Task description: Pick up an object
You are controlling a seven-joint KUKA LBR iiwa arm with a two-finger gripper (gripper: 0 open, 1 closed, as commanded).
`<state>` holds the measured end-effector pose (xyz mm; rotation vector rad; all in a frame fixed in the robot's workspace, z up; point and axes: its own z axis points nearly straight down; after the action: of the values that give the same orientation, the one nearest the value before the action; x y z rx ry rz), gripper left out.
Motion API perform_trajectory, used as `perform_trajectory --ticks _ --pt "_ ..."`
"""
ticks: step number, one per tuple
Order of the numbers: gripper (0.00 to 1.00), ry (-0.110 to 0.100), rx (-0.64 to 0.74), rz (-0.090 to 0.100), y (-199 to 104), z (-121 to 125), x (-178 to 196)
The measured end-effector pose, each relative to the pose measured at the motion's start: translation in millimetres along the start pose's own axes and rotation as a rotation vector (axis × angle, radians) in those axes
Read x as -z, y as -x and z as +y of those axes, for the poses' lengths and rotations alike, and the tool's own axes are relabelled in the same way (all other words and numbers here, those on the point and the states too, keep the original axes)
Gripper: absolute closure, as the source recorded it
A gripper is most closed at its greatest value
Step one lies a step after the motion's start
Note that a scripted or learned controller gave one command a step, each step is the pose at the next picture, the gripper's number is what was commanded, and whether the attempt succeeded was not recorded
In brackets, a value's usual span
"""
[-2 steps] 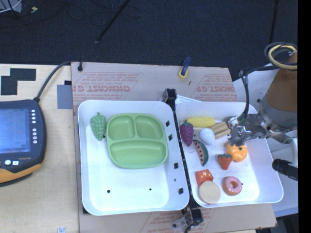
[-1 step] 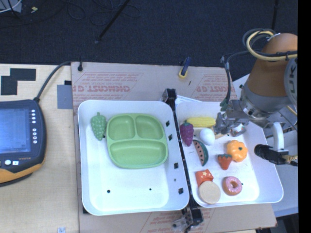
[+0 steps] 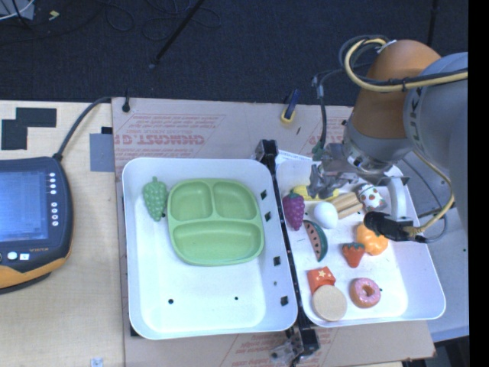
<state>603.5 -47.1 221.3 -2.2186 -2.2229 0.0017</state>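
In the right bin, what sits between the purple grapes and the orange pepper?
The camera view shows a white egg between the purple grapes and the orange pepper.

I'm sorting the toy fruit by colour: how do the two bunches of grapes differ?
The green grapes lie in the left bin, beside the green plate. The purple grapes lie in the right bin, beside the watermelon slice. The green bunch has one neighbour; the purple one sits among crowded toys. Both are similar in size.
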Motion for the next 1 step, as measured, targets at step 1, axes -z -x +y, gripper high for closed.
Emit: perform_trajectory --ticks 1 --pt "1.0 -0.003 -0.001 0.0 -1.7 -3.2 -3.3"
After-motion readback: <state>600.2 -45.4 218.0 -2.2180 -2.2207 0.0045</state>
